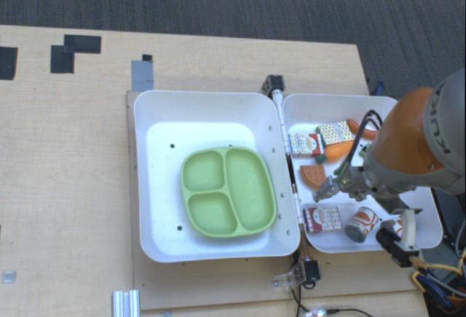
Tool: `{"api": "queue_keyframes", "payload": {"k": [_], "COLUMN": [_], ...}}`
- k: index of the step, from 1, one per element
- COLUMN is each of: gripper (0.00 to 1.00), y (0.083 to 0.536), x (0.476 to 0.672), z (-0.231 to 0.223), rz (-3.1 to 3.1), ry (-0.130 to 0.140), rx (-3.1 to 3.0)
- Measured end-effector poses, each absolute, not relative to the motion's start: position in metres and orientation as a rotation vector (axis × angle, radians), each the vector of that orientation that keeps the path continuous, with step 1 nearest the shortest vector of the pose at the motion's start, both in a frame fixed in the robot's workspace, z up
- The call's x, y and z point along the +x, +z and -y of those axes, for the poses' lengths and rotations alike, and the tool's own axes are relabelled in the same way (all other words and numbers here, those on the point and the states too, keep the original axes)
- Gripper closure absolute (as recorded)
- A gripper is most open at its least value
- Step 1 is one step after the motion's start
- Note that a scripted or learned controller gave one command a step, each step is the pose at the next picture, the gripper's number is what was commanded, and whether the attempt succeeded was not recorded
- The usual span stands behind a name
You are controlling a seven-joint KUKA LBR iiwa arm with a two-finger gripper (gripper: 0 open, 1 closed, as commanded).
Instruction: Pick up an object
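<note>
The right bin [429, 229] holds several small items. These include a brown cracker-like piece [313, 175], an orange carrot [337, 151], two small printed cartons [304, 143] [334, 132], a red-and-white packet [322, 218] and a tin can [362, 224]. My gripper [330, 189] hangs low over the middle of this bin, just right of the brown piece and above the packet. The wrist hides its tip, and I see nothing held in it. The arm's orange band [404, 141] covers the bin's right part.
The left bin [156, 162] holds a green three-compartment plate [229, 192]. A raised divider [286, 162] separates the two bins. A red-orange item [362, 127] lies at the back of the right bin. Cables and a black fitting [393, 244] sit at the bin's front right.
</note>
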State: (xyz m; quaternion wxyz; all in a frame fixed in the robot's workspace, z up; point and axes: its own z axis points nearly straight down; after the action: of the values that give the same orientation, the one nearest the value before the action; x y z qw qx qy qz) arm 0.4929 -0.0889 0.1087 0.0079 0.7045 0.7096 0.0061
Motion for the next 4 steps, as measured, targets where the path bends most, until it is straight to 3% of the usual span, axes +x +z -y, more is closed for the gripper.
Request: {"api": "queue_keyframes", "payload": {"k": [1,2,3,4], "gripper": [1.0,1.0,0.0,0.0], "y": [0.119,0.223,0.222,0.106], "x": [0.494,0.556,0.556,0.565], "z": [0.088,0.174,0.173,0.152], "rz": [-2.22,-2.221,-2.224,-2.227], "ry": [0.024,0.004,0.003,0.001], "rx": [2.197,2.214,2.215,2.216]}}
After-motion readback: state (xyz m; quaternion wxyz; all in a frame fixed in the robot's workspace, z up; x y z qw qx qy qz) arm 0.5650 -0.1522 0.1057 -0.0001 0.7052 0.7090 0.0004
